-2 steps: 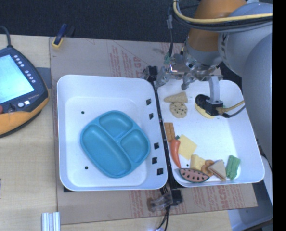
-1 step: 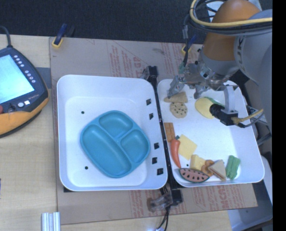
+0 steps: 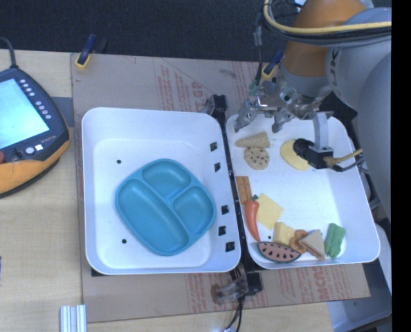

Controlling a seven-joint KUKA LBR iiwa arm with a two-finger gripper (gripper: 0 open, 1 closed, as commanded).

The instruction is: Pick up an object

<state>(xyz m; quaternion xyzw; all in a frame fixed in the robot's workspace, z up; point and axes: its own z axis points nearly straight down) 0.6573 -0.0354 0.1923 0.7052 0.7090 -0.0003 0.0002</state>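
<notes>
My gripper [image 3: 261,121] hangs open over the far edge of the right bin [image 3: 351,206], with nothing between its fingers. Just below it lie a tan bread wedge [image 3: 252,141] and a chocolate-chip cookie [image 3: 257,158]. A yellow round piece [image 3: 293,155] lies to their right. Further forward in that bin are a brown strip [image 3: 243,185], a carrot [image 3: 252,217], a yellow cheese slice [image 3: 269,209], a watermelon slice [image 3: 278,252], a sandwich piece [image 3: 311,241] and a green pickle [image 3: 335,239].
A blue divided plate [image 3: 165,206] lies in the left bin [image 3: 98,126]. At the bench's left edge rests a teach pendant [image 3: 15,133]. A small blue and yellow clamp [image 3: 86,51] sits behind the bins.
</notes>
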